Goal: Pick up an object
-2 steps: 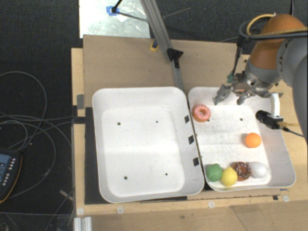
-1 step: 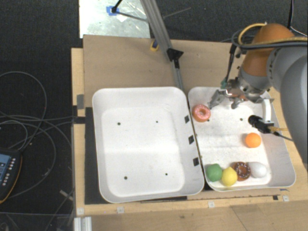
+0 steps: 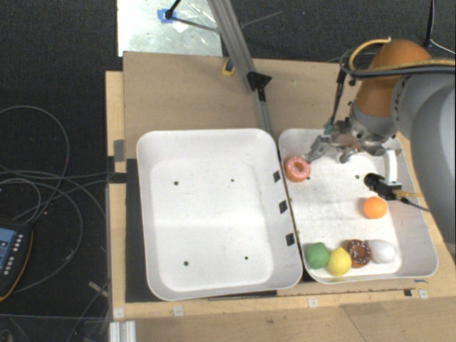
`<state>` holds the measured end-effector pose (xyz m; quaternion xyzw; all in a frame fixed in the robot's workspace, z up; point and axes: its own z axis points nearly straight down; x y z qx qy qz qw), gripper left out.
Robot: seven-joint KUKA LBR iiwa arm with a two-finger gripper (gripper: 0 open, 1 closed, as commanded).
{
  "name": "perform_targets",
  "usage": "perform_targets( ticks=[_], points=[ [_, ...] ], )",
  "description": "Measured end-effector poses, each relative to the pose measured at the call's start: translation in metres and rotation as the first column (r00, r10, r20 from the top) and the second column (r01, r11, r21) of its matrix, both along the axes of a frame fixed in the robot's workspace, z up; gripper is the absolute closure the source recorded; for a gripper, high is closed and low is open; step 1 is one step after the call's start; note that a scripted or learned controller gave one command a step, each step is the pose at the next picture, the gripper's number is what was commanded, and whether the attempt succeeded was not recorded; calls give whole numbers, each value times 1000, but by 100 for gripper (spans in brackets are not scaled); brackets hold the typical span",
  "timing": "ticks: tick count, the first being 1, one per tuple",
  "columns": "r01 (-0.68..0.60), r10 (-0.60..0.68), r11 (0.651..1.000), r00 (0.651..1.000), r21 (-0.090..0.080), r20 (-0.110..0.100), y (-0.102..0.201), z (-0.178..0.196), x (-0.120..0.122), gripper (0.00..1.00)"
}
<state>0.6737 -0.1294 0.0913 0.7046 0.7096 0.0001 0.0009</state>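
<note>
The right bin [image 3: 335, 198] holds a pink frosted donut [image 3: 297, 168] at its far left, near the divider. An orange ball [image 3: 375, 207] lies by the right wall. Along the near edge lie a green piece [image 3: 317, 254], a yellow lemon-like piece [image 3: 339, 261], a chocolate donut [image 3: 356, 252] and a white ball [image 3: 382, 251]. My gripper [image 3: 332, 152] hangs over the far end of the right bin, just right of and beyond the pink donut. Its fingers [image 3: 317, 150] are spread open, with nothing between them.
The left bin [image 3: 206, 212] sits beside the right one, with black clips [image 3: 283, 206] along the shared edge. A slanted metal pole [image 3: 239, 45] crosses the bench's far side. A black part with a cable [image 3: 376, 184] hangs from the arm above the orange ball.
</note>
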Motion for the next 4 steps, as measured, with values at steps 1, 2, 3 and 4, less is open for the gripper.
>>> perform_targets(
  ticks=[1,2,3,4],
  points=[
    [-3,3,1000,1000,-1,4,0,12,1,100],
    [6,-6,1000,1000,-1,6,-6,67,-5,100],
    [2,-2,1000,1000,-1,8,-10,119,6,100],
    [0,0,1000,1000,0,8,-2,180,3,100]
  ],
)
